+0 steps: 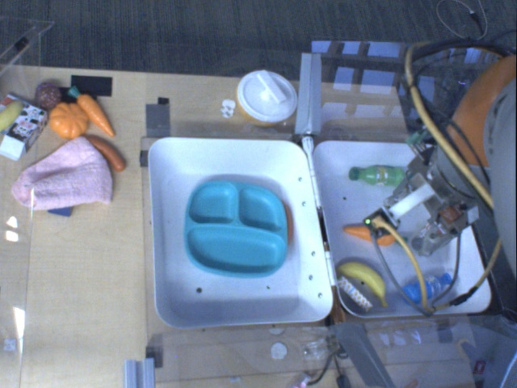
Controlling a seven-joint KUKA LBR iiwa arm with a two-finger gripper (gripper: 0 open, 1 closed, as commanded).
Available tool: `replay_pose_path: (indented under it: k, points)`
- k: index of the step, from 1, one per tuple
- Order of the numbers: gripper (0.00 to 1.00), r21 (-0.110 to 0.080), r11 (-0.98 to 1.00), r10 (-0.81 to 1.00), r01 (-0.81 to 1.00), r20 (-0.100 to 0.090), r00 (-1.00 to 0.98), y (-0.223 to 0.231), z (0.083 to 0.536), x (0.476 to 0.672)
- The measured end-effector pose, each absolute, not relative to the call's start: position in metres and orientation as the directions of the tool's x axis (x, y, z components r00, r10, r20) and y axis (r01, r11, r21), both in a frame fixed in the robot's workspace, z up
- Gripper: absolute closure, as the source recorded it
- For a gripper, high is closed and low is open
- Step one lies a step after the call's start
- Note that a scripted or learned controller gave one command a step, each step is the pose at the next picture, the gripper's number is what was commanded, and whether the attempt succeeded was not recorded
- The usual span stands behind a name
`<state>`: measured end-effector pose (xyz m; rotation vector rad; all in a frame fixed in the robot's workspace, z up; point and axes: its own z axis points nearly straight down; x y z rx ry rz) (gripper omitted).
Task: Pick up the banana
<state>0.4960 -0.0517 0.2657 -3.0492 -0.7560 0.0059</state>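
Camera view: gripper (430, 234) hovers near the banana (363, 279); open or closed, cannot tell.

A striped thing (354, 295) beside the banana (365, 277) is too blurred to be named. The carrot (358, 233) in the right bin (339, 200) is partly hidden by the arm (485, 128). A yellow item (6, 116) is cut by the left edge.

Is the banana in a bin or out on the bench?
In a bin: the banana lies on the floor of the right bin, in its near left corner.
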Motion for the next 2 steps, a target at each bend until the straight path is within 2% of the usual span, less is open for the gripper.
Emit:
replay_pose_path:
  k: [1,2]
  points:
    - [0.0,-0.004,-0.817,0.577,0.577,-0.005,0.817,-0.032,0.181,0.486]
    - [0.0,-0.004,-0.957,0.29,0.29,-0.006,0.957,-0.092,0.154,0.486]
